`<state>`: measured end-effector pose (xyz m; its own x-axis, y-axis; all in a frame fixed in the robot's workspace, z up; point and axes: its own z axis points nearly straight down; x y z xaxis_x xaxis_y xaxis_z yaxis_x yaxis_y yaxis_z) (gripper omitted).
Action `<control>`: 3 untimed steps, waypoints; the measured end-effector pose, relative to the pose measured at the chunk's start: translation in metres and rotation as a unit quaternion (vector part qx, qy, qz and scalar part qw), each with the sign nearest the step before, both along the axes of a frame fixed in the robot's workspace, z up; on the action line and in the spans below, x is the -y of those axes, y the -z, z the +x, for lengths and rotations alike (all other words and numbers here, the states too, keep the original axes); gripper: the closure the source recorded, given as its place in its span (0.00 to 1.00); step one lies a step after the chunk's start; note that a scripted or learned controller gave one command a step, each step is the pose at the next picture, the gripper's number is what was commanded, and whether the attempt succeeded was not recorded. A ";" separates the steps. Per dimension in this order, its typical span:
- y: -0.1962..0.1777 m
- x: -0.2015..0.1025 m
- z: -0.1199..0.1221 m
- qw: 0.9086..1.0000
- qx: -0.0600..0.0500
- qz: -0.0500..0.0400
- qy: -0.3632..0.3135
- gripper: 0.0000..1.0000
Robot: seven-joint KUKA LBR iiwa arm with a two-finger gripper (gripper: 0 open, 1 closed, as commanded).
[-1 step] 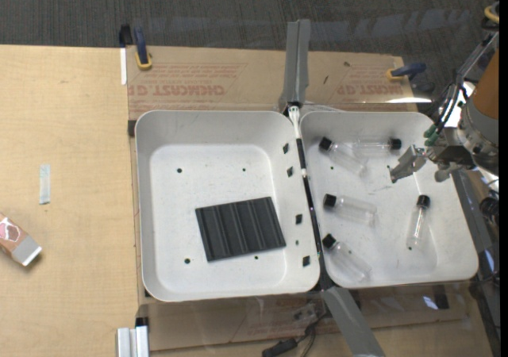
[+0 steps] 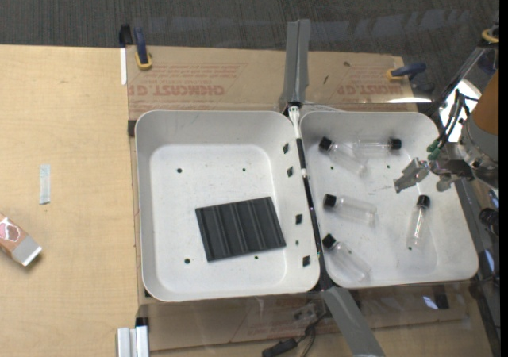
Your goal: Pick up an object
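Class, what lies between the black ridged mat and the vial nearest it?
The bins' adjoining walls, in the camera view; the mat and vial lie in different bins.

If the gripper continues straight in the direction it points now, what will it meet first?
The gripper points left and slightly down over the right bin. Likely first is the bare bin floor, or the clear vial further left; depth is unclear.
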<state>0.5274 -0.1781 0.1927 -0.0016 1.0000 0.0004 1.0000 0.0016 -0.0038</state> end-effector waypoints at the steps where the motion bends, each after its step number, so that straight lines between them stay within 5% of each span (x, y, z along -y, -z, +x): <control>1: 0.042 0.044 0.004 1.000 0.000 0.000 -0.011 0.00; 2: 0.103 0.036 0.018 0.999 0.000 0.006 -0.044 0.00; 3: 0.093 0.039 0.017 0.999 0.001 0.003 -0.043 1.00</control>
